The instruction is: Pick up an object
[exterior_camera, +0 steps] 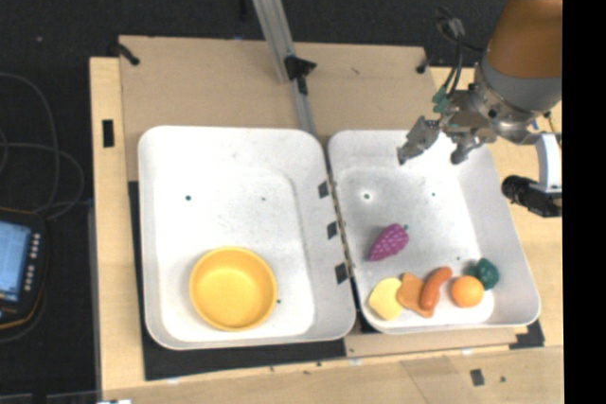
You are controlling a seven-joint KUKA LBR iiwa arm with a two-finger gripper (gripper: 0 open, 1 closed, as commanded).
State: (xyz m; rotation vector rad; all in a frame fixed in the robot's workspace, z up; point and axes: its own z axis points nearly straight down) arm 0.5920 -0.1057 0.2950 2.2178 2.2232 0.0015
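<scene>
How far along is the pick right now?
Nothing looks picked yet. The end effector hangs open over the far end of the right bin, with nothing between its fingers. The purple grapes and other toy foods lie along the near edge, so descent and grasp remain.

I read both shallow white bins (237,166) as smooth moulded plastic, slightly glossy. The round yellow bowl (233,288) looks like matt plastic. The purple grape bunch (388,241) is bumpy plastic, and the orange ball (466,290) is smooth. The tan bench top (208,80) looks like matt board. The slanted grey rail (270,5) looks like brushed metal.
</scene>
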